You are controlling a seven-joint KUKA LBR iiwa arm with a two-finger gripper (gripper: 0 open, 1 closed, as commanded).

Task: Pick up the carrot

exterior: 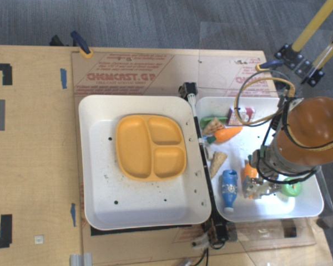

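Since the arm is low in the right bin, these lines tell what could go wrong:

Carrot: the carrot (228, 133) lies near the back of the right bin (308, 206), tip pointing right, close to the wall between the two bins. It touches a tan thing (212, 127) and sits just beside something green (208, 121).

Gripper: the gripper (257, 188) is down near the front of that bin, well apart from the carrot. Whether its jaws are apart or together cannot be told; the big orange band (312, 131) and wires hide much of it.

Wrong grab: a small orange thing (250, 171) sits right by the gripper. It looks carrot-colored, so the arm might take that by mistake.

Bumping: a blue bottle (228, 188), a tan wedge (218, 161) and a green thing (292, 189) lie close by. A move toward the carrot could knock them.

Slipping: the carrot looks smooth and thin at one end, so it could slide out or roll away.

Tight spot: the bin wall and its neighbors leave little space for fingers.

Left bin: the left bin (94, 165) holds a yellow divided plate (151, 147).

Surface: both white bins sit on a brown cardboard bench (33, 148) with blue tape marks.

Room: grey floor (155, 15) lies behind, and a yellow pole (319, 16) leans at the top right.
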